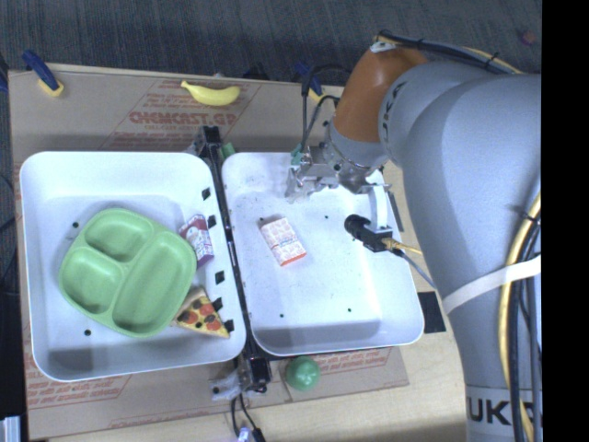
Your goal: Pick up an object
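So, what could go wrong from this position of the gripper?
The gripper sits near the right bin's far wall, apart from the small box, so closing here would probably grasp nothing. Moving down, it could hit the wall. The box lies flat, so the fingers might slide over it.

Grey arm reaching in from right, claw (304,180) pointing down

A plate (124,270) lies in the left bin (37,178), a carton (282,241) in the right bin (400,316).
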